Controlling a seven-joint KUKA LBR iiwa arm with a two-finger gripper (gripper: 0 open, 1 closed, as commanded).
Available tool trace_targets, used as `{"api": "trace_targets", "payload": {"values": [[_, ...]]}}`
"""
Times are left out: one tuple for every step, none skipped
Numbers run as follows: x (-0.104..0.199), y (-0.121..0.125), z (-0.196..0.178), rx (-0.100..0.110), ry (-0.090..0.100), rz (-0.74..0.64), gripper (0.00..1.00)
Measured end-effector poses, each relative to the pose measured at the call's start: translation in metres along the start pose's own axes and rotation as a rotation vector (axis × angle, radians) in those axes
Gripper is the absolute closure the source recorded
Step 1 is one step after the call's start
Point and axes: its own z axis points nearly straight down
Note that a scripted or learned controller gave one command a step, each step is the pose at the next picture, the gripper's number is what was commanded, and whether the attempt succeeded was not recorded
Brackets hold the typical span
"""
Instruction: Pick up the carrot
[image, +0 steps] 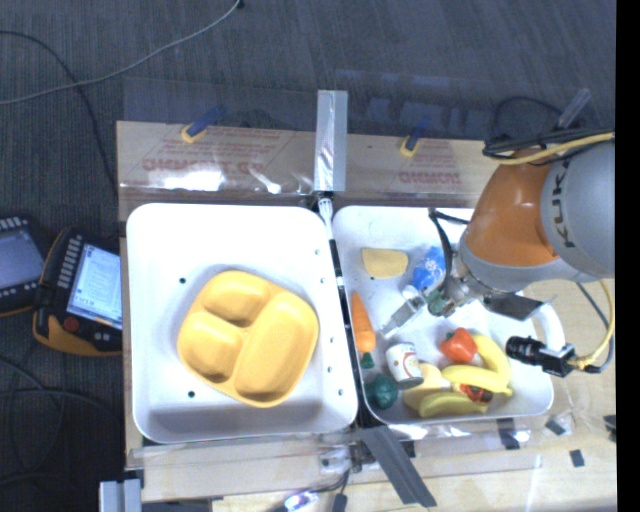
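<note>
The camera view shows my jaws (400, 312) low in the right bin (540, 405), reaching toward the left; from this angle I cannot tell whether they are released or clenched, and nothing is visibly between them. The carrot (361, 323) lies along the left wall of that bin, just beside the divider, pointing away from the camera, with a small green piece (381, 391) near its closer end.

I think the wall is the main risk: the carrot is so close to it that one side of my jaws may strike the rim or find no room, and then the carrot rolls or slips out. A small cup (403, 361) and the bananas (468, 385) are near, so a wide approach could push them or catch the wrong thing.

For writing, I can read "KUKA" on my grey arm (585, 215). Red print on the cardboard (225, 155) behind the bins is too blurred to read.
</note>
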Motion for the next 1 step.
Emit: {"api": "trace_targets", "payload": {"values": [[-0.0361, 0.0439, 0.0415, -0.01, -0.006, 0.02, 0.0]]}}
